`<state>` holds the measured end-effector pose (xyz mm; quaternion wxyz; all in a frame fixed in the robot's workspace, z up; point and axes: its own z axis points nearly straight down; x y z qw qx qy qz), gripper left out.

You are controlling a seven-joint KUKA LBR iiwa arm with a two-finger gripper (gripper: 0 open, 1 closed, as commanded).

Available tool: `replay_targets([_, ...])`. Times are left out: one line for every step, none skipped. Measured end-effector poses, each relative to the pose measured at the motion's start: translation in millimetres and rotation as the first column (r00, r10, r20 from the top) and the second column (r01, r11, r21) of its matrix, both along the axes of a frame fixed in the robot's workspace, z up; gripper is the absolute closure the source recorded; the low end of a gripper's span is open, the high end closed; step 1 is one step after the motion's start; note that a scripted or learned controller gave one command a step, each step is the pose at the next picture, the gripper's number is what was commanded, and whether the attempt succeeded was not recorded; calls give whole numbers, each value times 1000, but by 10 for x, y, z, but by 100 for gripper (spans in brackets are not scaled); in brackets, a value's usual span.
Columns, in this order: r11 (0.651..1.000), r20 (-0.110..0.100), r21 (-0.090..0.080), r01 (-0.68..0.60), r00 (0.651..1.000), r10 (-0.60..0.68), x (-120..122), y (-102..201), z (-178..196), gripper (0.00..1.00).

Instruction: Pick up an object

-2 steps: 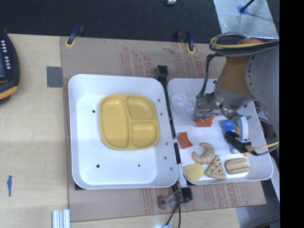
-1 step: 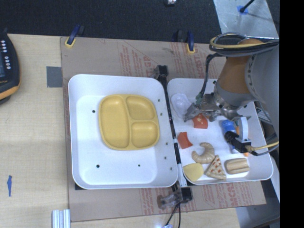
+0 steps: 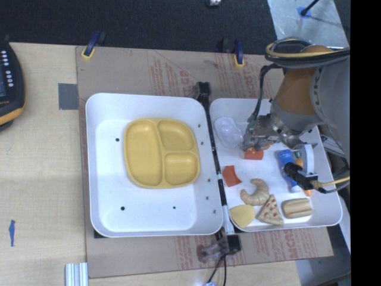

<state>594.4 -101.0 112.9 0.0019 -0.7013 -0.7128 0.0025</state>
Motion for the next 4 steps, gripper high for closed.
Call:
replay_targets([1000,7,5,7,1000,-7,-535,620,834,100])
replay_targets([1000,8,4,5,1000,-5,-321,1284,1159,100])
replay_targets([1000,-6,2,5,1000,-5,-833,1886,763,100])
replay_targets([1000,9,3,9,1000,-9,-983,1905,1605,100])
